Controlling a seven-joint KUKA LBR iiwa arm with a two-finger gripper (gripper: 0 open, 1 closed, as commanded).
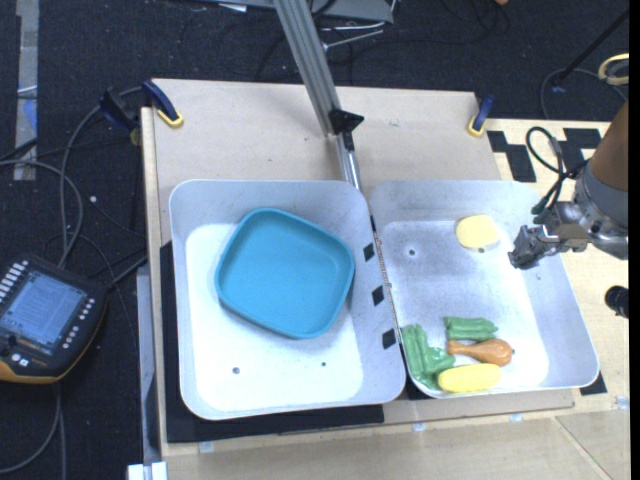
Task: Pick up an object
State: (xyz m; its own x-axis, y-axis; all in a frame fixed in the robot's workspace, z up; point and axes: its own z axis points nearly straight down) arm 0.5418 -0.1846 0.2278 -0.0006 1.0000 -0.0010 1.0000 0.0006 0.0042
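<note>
Yellow disc | near gripper | grasp unclear, perhaps none

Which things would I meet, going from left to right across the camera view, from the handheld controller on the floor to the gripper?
Handheld controller → blue plate in the left bin → green toy → round yellow piece → gripper.

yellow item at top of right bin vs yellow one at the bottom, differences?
The upper yellow piece is rounded and lies alone; the lower yellow piece is elongated and packed against a chicken leg and green toys. The upper one lies nearer the gripper. Both lie in the right bin.
</note>
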